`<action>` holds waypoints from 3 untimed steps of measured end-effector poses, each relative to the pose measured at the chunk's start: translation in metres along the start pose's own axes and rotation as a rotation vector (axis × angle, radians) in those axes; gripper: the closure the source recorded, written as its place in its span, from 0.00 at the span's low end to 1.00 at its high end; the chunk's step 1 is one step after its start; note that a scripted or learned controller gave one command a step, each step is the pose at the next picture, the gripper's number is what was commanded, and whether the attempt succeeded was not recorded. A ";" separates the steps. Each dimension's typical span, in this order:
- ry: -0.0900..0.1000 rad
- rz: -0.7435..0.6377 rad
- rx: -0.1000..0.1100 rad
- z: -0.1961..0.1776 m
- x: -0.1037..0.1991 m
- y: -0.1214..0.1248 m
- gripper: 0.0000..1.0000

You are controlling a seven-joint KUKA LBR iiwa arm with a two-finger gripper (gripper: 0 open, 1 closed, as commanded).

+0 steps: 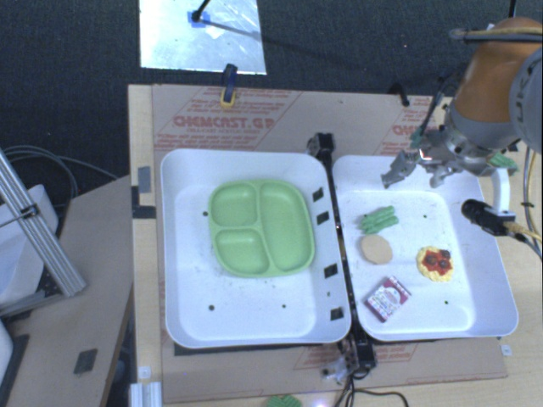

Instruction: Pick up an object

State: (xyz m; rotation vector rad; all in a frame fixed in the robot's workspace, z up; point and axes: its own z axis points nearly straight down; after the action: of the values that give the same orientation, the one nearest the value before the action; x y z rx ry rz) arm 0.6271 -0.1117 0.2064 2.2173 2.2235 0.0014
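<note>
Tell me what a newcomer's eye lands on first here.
The green plate, three compartments, sitting alone in the left bin. Then the small items in the right bin: green beans, a tan cookie, a yellow-and-red toy and a red packet. The gripper hangs over that bin's far edge, holding nothing.
</note>
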 end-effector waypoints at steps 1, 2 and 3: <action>0.006 0.003 0.022 0.119 0.031 -0.120 0.00; -0.001 -0.005 -0.013 0.016 0.041 -0.048 0.00; 0.007 -0.016 -0.019 -0.158 0.178 -0.042 0.00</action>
State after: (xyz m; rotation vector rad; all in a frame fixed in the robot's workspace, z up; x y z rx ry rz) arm 0.5848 0.0661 0.3637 2.1932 2.2348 0.0304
